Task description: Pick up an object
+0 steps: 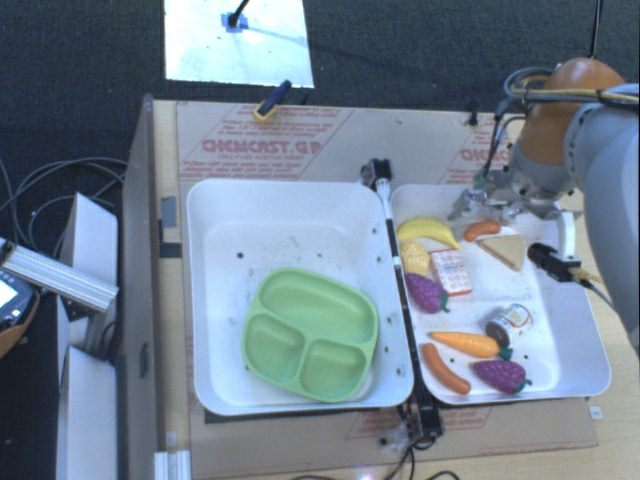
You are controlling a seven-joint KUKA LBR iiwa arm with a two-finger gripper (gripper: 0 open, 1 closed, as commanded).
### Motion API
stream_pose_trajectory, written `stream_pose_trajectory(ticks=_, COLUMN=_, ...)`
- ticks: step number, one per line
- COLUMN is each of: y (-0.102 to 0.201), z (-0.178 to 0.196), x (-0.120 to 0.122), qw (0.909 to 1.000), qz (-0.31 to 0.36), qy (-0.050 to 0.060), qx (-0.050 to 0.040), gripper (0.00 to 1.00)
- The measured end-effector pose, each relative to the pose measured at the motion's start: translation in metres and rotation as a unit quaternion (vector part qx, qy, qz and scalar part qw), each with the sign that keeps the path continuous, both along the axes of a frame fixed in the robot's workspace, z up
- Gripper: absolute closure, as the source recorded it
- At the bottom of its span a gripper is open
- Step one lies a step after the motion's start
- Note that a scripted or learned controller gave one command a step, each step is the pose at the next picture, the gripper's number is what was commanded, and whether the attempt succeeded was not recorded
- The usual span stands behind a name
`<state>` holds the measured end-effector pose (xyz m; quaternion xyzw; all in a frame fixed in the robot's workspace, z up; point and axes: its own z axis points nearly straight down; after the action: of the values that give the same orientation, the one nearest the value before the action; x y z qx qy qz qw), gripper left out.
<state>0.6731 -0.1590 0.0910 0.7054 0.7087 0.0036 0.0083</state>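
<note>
Gripper at right bin far rim, near sausage; grip state unclear; bin's right side open

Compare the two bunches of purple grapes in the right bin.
The upper grapes lie by the bin's left wall, beside the red-and-white box; the lower grapes lie near the front edge, below the carrot. The upper bunch runs diagonally, the lower one nearly level. Both are purple toy bunches lying flat.
</note>
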Motion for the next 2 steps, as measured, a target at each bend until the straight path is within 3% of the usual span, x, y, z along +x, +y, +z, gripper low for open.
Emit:
stream_pose_trajectory(ticks=1, y=-0.0013, z=0.0125, x=0.0015, qw=1.0, qz=0.002, qy=-0.003, qx=-0.0022, gripper=1.0)
stream_pose_trajectory(ticks=2, y=-0.0012, z=0.0122, x=0.0014, qw=1.0, qz=0.003, qy=-0.003, qx=-0.0022, gripper=0.0)
